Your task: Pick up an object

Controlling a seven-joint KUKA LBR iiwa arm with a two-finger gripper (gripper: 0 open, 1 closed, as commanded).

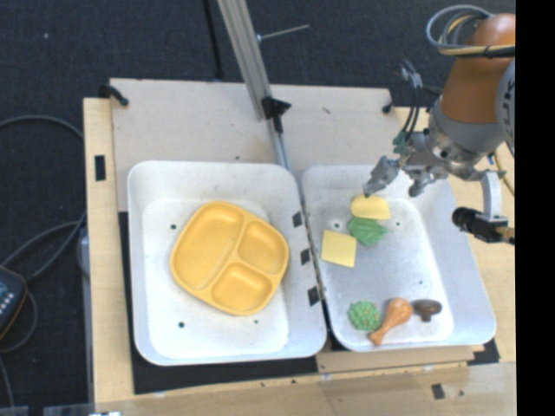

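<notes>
The two-finger gripper (401,180) hangs open, seemingly holding nothing, over the right white bin's (451,258) far edge, just above a yellow wedge-shaped toy (370,207) touching a green leafy piece (368,230).

You are looking at a robotics lab test bench, not a home or kitchen. The plywood bench (217,120) stands on dark carpet (87,33), with loose black cables (35,224) trailing at its side. An aluminium strut (247,46) rises slantwise from the bench. Two shallow white bins (147,189) sit side by side, holding toy plastic food (390,315) and a yellow compartment tray (230,256), beside the industrial arm (473,85).
</notes>
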